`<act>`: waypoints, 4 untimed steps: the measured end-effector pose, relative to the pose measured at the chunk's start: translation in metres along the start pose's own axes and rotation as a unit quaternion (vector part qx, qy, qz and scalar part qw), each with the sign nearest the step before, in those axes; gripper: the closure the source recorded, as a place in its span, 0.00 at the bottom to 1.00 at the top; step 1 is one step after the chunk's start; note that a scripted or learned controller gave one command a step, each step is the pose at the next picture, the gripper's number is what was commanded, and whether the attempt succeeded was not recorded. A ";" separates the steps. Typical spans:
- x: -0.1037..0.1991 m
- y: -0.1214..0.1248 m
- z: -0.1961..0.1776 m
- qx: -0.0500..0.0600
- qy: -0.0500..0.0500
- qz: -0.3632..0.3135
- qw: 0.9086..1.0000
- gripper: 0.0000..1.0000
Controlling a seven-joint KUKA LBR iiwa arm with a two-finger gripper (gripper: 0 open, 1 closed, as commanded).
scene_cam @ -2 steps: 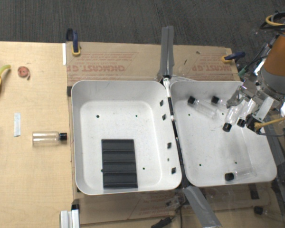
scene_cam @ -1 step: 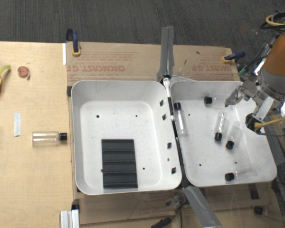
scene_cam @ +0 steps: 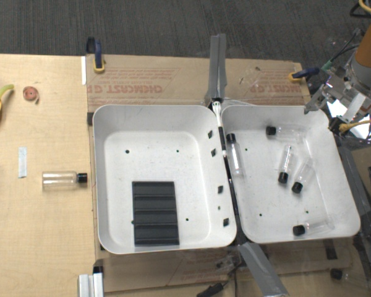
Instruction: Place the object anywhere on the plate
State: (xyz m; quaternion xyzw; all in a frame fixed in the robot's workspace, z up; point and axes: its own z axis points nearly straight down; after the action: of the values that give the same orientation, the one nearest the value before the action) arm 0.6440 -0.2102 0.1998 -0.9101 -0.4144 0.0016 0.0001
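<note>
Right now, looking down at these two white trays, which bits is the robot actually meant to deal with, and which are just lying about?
Part of the job:
- clear vials with black caps in the right bin
- dark ribbed plate in the left bin
- gripper, near the right bin's far corner

Just lying about:
- clear bottle on the bench
- small pink disc
- blue clamp on the cardboard

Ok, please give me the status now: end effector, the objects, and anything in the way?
End effector at right bin's far right corner, above the rim. Five clear vials loose in right bin. Dark ridged plate in left bin, unobstructed.
</note>
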 end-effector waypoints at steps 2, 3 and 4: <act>-0.015 -0.010 -0.147 0.000 0.000 0.079 0.997 0.00; 0.050 -0.052 -0.204 0.000 0.000 0.205 0.979 0.00; -0.024 -0.008 -0.240 0.001 0.000 0.258 0.966 0.00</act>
State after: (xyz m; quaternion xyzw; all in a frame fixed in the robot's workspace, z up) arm 0.6228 -0.2227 0.4398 -0.9862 -0.1657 0.0022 0.0003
